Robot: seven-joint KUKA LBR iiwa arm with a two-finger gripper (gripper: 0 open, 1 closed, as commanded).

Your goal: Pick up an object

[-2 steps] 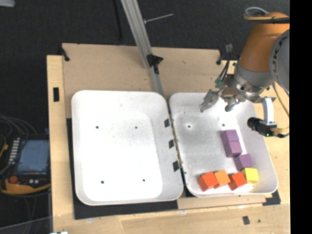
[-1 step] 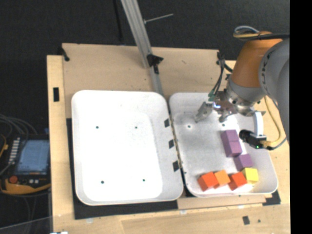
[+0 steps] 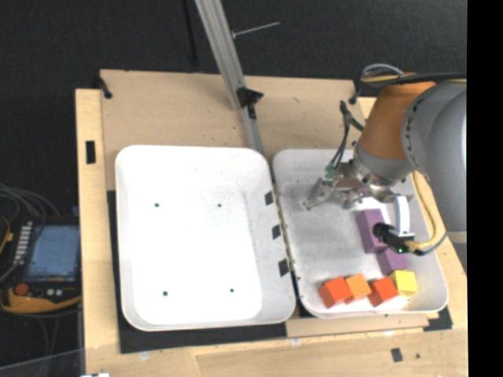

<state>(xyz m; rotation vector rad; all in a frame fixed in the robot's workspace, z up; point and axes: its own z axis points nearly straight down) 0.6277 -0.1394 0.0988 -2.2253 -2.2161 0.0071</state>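
In the right bin [image 3: 314,234] lie a purple block [image 3: 369,228] near the right side and, along the front edge, an orange-red block [image 3: 336,290], an orange block [image 3: 358,286], a red block [image 3: 383,290] and a yellow block [image 3: 405,280]. A second purple piece [image 3: 391,261] sits just behind the yellow block. My gripper [image 3: 324,194] hangs over the bin's back middle, left of the purple block, its metal fingers [image 3: 312,199] pointing down-left. Nothing shows between them.
The left bin [image 3: 196,234] lies beside the right one, joined by black clips [image 3: 277,230]. A slanted metal pole [image 3: 228,61] rises from behind the bins. A control pendant [image 3: 47,258] rests off the bench at far left.
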